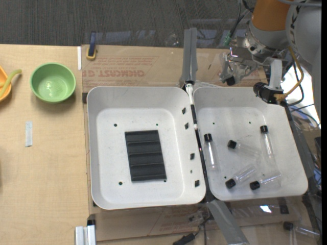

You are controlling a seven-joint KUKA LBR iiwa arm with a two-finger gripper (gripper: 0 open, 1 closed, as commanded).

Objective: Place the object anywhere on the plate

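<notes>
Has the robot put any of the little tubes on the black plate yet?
Not yet. Nothing looks done: the black plate in the left bin has no tube on it. The gripper is up above the right bin's far edge, and I see no tube in it. The clear tubes with black caps all lie in the right bin, so picking and placing are both left.

Mirrored, perhaps "CHEMCAST", on cardboard (122,68)
</notes>
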